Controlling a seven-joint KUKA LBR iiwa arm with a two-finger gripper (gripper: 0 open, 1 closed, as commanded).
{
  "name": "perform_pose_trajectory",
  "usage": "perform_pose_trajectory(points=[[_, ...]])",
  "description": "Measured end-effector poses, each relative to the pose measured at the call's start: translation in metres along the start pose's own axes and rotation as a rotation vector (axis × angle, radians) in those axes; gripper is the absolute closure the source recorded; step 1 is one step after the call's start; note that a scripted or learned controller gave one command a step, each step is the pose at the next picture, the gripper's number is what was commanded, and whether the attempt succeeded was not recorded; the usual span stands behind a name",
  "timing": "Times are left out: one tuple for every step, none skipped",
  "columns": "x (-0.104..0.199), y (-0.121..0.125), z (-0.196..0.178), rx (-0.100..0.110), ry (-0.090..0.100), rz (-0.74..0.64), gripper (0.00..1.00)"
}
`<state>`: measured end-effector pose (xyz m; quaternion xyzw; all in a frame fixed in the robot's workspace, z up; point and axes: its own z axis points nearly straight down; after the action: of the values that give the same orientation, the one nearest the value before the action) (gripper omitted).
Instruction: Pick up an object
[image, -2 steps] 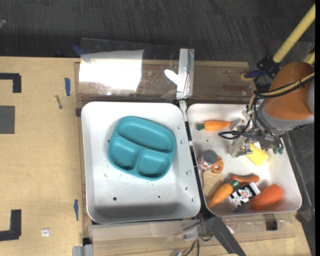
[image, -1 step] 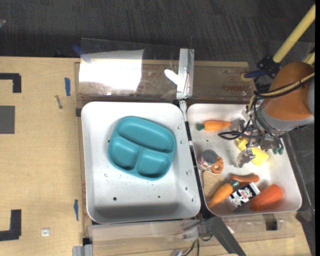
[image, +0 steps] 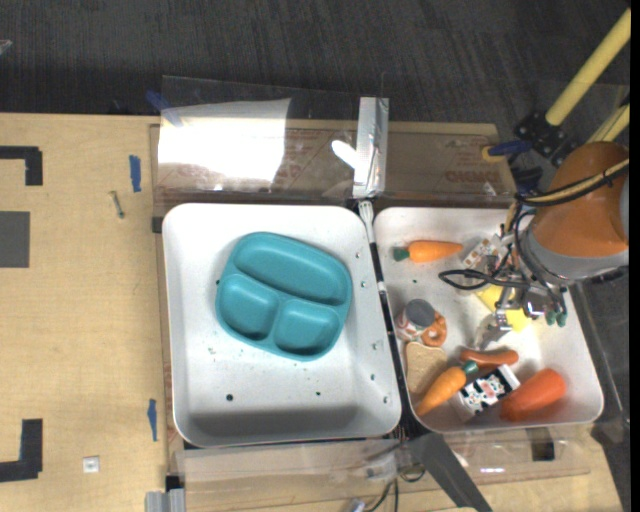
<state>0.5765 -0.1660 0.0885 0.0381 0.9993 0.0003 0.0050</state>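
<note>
Bench: pale wood board (image: 80, 300) over dark carpet, bearing two shallow white bins side by side, with clear plastic sheeting taped behind them. Left bin (image: 200, 400): one teal divided plate (image: 283, 295), three compartments, lying flat near the middle. Right bin (image: 580, 350): a clutter of small toy foods. Item, a carrot (image: 430, 251) with a green tip near the far wall; item, a second carrot (image: 443, 389) lying slantwise toward the near edge; item, a plump orange-red vegetable (image: 535, 392) at the near right corner; item, a small black-and-white printed box (image: 487, 388) wedged between those two; item, a round grey-and-orange piece (image: 420, 318) near the divider; item, a yellow piece (image: 505, 305), partly hidden. The arm (image: 585, 215) stood over the right bin's far right, and the gripper (image: 520, 300) hung low just above or against the yellow piece; amid the cables I could not tell how its fingers stood, nor whether anything was held. Handling, by my judgement: these looked like light, hard, smooth plastic, stiff and not fragile, apt to roll or squirt from a pinch. The far carrot lay apart from its neighbours; taking it across the thick middle seemed soundest.
</note>
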Motion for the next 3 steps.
perform_pose_trajectory(points=[[-0.004, 0.001, -0.014, 0.002, -0.013, -0.002, 1.0], [-0.003, 0.001, -0.013, 0.001, -0.011, -0.002, 0.0], [0.012, -0.023, 0.0, 0.001, 0.0, 0.017, 0.0]])
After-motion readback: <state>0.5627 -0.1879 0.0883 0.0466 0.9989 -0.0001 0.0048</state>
